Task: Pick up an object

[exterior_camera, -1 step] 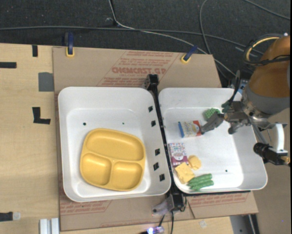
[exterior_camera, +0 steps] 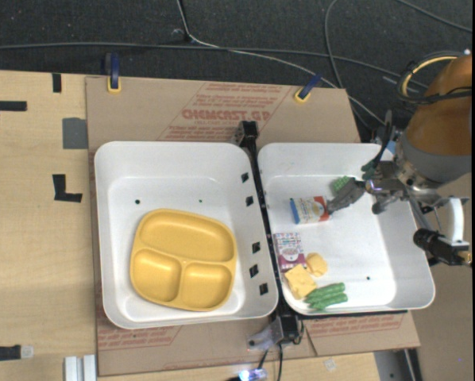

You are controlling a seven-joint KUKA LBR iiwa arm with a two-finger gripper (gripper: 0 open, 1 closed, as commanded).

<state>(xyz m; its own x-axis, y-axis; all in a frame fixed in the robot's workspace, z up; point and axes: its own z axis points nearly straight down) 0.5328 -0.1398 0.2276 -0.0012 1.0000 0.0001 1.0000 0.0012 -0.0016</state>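
My gripper (exterior_camera: 353,205) hangs low over the right bin (exterior_camera: 412,292), near its upper middle, with the grey arm and its orange band coming in from the right. Its two dark fingers stand apart, open, with only bare bin floor between them. The left fingertip (exterior_camera: 331,205) nearly touches a small blue, white and red packet (exterior_camera: 304,210). A small green piece (exterior_camera: 342,186) lies just above that finger. Further toward the front lie a pink packet (exterior_camera: 288,248), yellow cheese-like pieces (exterior_camera: 306,275) and a green pea pod (exterior_camera: 326,295).
The left bin (exterior_camera: 114,173) holds a yellow divided plate (exterior_camera: 183,258). A black divider (exterior_camera: 255,213) runs between the bins. Both bins rest on a cardboard sheet (exterior_camera: 214,109) clipped at the back. Cables trail across the dark area behind.
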